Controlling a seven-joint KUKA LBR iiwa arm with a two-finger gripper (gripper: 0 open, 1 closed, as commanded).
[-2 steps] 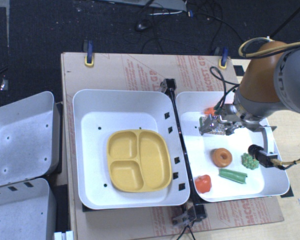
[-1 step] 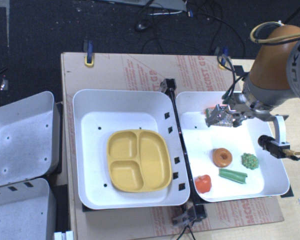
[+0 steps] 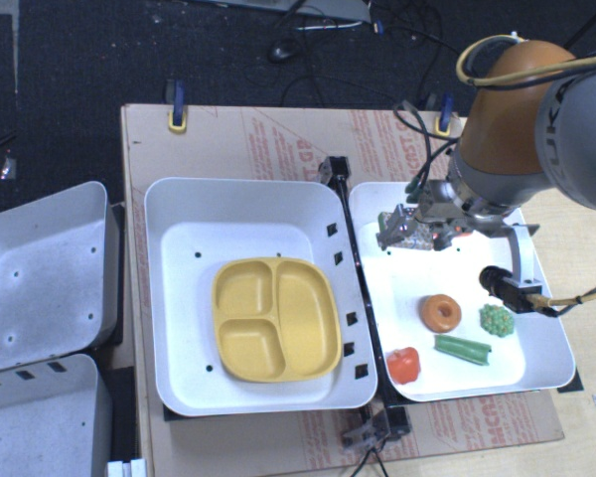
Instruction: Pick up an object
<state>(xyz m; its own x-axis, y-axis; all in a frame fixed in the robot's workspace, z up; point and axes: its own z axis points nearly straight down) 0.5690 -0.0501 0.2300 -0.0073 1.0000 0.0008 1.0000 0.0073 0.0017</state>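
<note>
The right bin [image 3: 546, 366] holds a brown-orange doughnut-shaped toy [image 3: 440, 313], a small green broccoli piece [image 3: 496, 320], a long green pod [image 3: 463, 349] and a red pepper-like toy [image 3: 403, 365]. All four lie in its near half. My gripper [image 3: 409, 231] hangs over the far left part of this bin, well apart from the toys and up-left of the doughnut. I see nothing held in it.
In the left bin [image 3: 169, 266] lies a yellow divided plate [image 3: 276, 318]. A black divider with clips [image 3: 356, 296] runs between the bins. A black fitting with a cable [image 3: 501, 283] sits by the right bin's right side. Spare white bins [image 3: 40, 266] stand at far left.
</note>
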